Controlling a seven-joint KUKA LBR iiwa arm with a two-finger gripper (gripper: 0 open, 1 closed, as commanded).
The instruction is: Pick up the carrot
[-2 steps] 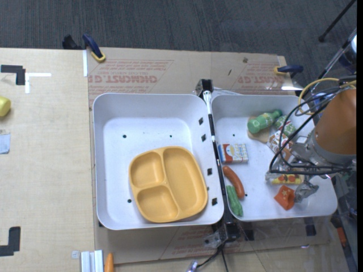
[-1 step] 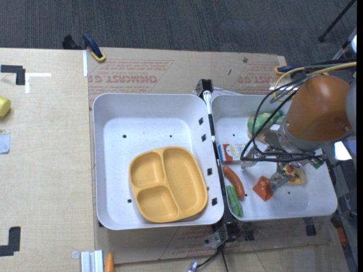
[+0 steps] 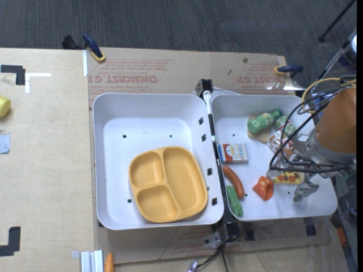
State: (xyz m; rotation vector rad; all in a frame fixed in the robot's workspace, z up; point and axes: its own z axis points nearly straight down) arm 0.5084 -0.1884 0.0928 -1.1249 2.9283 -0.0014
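Note:
The carrot [image 3: 263,188], a short orange-red cone, lies on the floor of the right bin [image 3: 317,207] near its front wall. My gripper [image 3: 304,190] is down in the bin's front right part, a little to the right of the carrot and apart from it. Nothing shows between it and the carrot except a small yellow and red toy [image 3: 287,178]. The arm's orange band [image 3: 340,123] and a bundle of cables hide the bin's right side.
The right bin also holds a green bottle [image 3: 264,121], a red and white box [image 3: 235,153], a reddish sausage [image 3: 233,181], a green pod [image 3: 234,201] and a wrapped packet [image 3: 281,139]. A yellow divided plate [image 3: 168,183] lies in the left bin [image 3: 108,152].

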